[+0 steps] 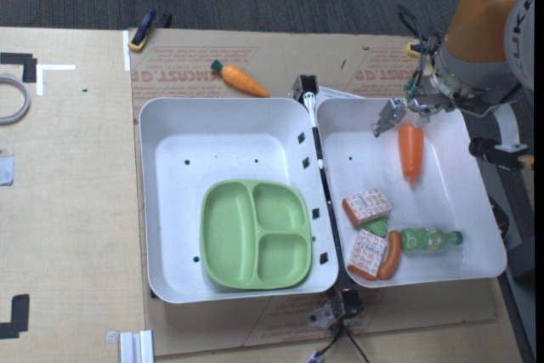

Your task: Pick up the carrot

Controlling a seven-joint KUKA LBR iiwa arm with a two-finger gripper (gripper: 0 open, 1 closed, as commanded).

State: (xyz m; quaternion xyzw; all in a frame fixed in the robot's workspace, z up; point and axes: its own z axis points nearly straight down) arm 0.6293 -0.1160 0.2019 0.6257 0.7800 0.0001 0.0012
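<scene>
An orange carrot stands lengthwise in the right bin, near its back. Its upper end lies right under my gripper, which hangs over the bin's back right part. Whether the carrot is gripped or just lies below the gripper is unclear from this angle. A second carrot, orange with a green top, lies on the cardboard behind the left bin, outside both bins and far from the gripper.
In the right bin's front lie two patterned boxes, a sausage and a green bottle. A green divided plate sits in the left bin. A blue clip lies at the back left.
</scene>
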